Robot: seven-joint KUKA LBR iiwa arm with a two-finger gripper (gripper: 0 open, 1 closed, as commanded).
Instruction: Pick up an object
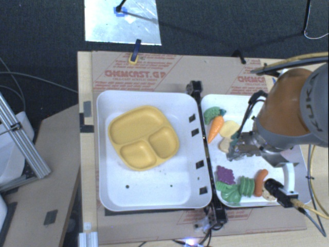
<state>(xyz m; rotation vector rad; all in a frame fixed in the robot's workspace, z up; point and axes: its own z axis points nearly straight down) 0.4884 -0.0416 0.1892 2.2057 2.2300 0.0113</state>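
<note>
The right bin (241,101) holds several toy foods. An orange carrot (215,128) lies beside a green broccoli (212,113) at the bin's far left. A pale yellow piece (229,127) sits next to the carrot. Near the front lie purple grapes (224,174), a green leafy piece (237,188) and an orange-red sausage (259,181). My gripper (237,151) hangs low over the middle of this bin, just right of a cream piece (224,145), with the grey and orange arm (288,109) above it. Nothing shows as held.
The left bin (149,189) carries a yellow divided plate (143,137). A black divider with clips (200,138) separates the two bins. A black fitting (275,189) on the arm sits over the right bin's front corner. A cable (247,120) runs down to the gripper.
</note>
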